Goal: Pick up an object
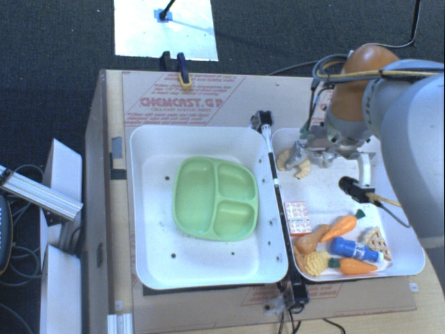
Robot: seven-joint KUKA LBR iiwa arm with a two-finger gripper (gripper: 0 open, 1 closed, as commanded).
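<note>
Here the board (pixel 182 103) reads "CHEMCAST GP"; whether the hand (pixel 300 160) is open, I cannot tell.

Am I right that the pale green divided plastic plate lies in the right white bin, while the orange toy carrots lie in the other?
Not quite: the camera view shows the pale green divided plastic plate in the left white bin; the orange toy carrots lie in the right one.

Right bin (pixel 416 261): toys (pixel 341 245) crowd near end; mid-floor open. Left bin (pixel 149 186): 1 green tray (pixel 215 198) mid-floor; margins free.
</note>
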